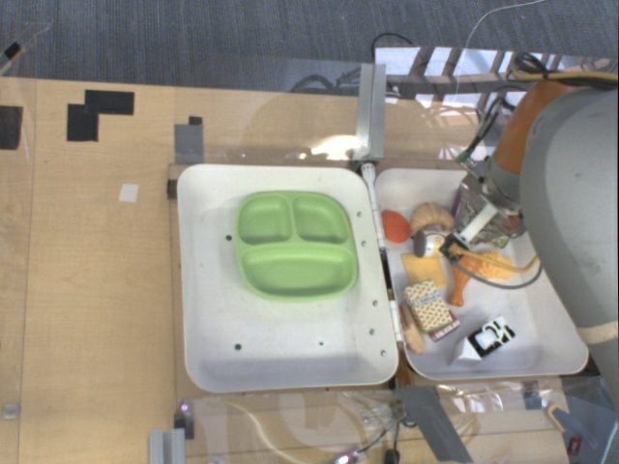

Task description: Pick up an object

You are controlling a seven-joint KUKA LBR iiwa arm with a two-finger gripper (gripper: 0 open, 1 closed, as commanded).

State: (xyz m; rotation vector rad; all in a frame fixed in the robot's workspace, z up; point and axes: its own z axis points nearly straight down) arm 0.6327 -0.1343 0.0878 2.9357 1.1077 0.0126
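In the right bin [542,351], at its far side, the gripper [472,228] hangs low over a cluster of small things, at the end of the grey arm [580,211], which reaches in from the right with its orange band [530,114] above the wrist. Whether the gripper is released or clenched cannot be told from this slant, and nothing can be seen in its grasp.

The things to pick from all lie in this bin. Just left of the gripper is a tan roll [432,217], and further left, against the wall next to the other bin, a red ball [395,225]. A small grey piece [422,245] lies in front of the roll, with a yellow block [426,269] just in front of that. Below the gripper lies a yellow-orange piece [495,265], and beside it an orange carrot shape [458,286] tilts toward the near side. A patterned box [431,309] lies just in front of the block, touching or nearly touching it. A black-and-white piece [492,336] sits apart toward the near right corner.

The left bin [208,356] holds a green divided plate [295,244], lying flat near its middle, well apart from the gripper.
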